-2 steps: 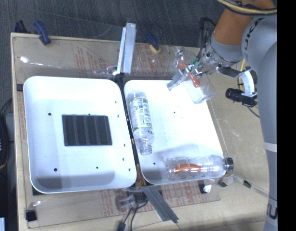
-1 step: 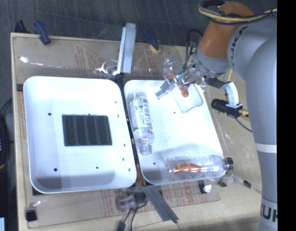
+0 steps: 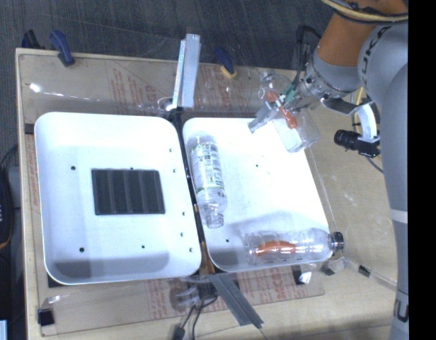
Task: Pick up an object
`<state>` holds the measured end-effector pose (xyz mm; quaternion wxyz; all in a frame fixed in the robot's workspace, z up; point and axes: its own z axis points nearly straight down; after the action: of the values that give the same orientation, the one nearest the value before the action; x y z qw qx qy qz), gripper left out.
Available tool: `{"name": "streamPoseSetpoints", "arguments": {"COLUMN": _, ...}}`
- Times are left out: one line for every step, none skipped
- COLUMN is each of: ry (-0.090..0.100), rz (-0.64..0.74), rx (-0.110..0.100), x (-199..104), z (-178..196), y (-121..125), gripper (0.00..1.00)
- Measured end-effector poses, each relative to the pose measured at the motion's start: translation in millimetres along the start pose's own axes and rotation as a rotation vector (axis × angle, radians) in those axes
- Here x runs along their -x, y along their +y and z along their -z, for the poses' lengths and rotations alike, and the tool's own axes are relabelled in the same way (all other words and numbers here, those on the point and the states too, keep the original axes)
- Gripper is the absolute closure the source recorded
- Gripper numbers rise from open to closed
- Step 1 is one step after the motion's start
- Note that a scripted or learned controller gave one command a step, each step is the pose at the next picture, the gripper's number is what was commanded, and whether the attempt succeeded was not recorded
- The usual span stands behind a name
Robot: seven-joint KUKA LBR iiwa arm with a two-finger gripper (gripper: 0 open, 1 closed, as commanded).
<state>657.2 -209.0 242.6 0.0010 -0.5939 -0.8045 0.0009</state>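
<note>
The arm (image 3: 359, 41), grey with its orange band, reached in at the upper right, and the gripper (image 3: 283, 110) hung over the far right corner of the right bin (image 3: 274, 183). Whether the gripper was clenched or released could not be told, as the tool was small and blurred against the bin's rim. Just below it lay a clear, glassy shape (image 3: 297, 137) with a touch of orange near its top, overlapping the bin's corner. Whether the tool had hold of it could not be made out. Inside the right bin, a labelled clear bottle (image 3: 207, 176) lay lengthwise close to the left wall, its cap end towards the near side. Its label carried faint print that was too small to read. A second clear bottle (image 3: 289, 245) lay crosswise along the near wall, its dark cap pointing right and something orange showing inside it. The two bottles lay near each other but apart. In the left bin (image 3: 41, 190) a dark ribbed rectangle (image 3: 128, 191) lay flat near the middle. The bench (image 3: 359, 211) bore a transparent sheet with rows of reddish lettering, too pale to read. Two blue clamps (image 3: 62, 48) gripped its far edge.
</note>
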Motion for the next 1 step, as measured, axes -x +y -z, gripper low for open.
{"name": "streamPoseSetpoints", "arguments": {"ry": -0.003, "rz": -0.148, "rx": 0.010, "x": -69.9, "z": -98.7, "y": -23.3, "gripper": 0.00}}
